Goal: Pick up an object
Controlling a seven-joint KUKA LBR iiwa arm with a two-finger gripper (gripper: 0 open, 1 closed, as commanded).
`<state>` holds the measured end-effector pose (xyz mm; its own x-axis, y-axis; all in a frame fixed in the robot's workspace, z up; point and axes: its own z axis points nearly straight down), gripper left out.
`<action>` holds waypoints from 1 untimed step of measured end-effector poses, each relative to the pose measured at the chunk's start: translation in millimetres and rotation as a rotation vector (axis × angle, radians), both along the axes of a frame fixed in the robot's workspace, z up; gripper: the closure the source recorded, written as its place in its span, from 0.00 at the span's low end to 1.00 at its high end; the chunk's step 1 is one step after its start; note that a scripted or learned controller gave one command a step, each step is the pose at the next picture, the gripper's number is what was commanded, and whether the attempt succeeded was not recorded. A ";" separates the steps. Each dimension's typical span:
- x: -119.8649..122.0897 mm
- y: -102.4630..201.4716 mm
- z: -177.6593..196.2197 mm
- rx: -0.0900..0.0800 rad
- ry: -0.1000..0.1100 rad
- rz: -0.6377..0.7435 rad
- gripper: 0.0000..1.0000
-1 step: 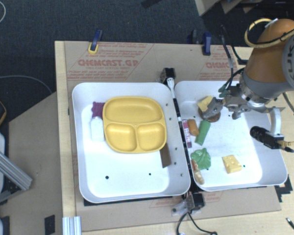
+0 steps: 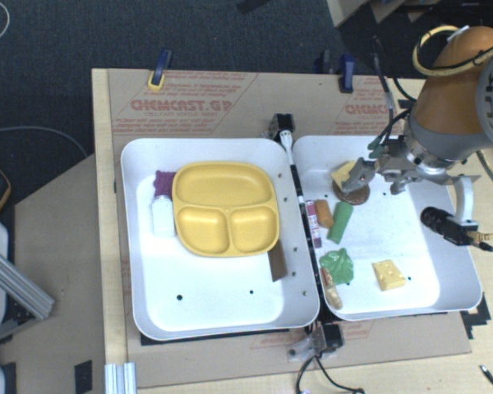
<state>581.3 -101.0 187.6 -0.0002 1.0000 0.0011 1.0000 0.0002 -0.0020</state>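
My gripper (image 2: 360,174) hangs low over the upper left part of the right bin (image 2: 444,294). It is directly above a brown round piece (image 2: 355,194) and beside a yellow wedge (image 2: 342,172). Whether it touches either one is not clear. Below them lie a green cylinder (image 2: 340,222), a green crumpled item (image 2: 338,265) and a yellow cheese block (image 2: 389,275). A red stick (image 2: 313,220) and a tan piece (image 2: 331,290) lie along the bin's left wall.
The left bin (image 2: 214,310) holds a yellow compartment tray (image 2: 226,207), a white bottle (image 2: 162,217), a purple item (image 2: 163,182) and a dark block (image 2: 277,263). A black cable end (image 2: 444,225) hangs over the right bin's right side.
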 end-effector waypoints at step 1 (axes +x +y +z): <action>-5.4 -9.0 -55.3 0.001 0.007 -0.002 0.00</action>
<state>575.9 -110.0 132.3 0.0014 1.0000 0.0018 1.0000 -0.0014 -0.0085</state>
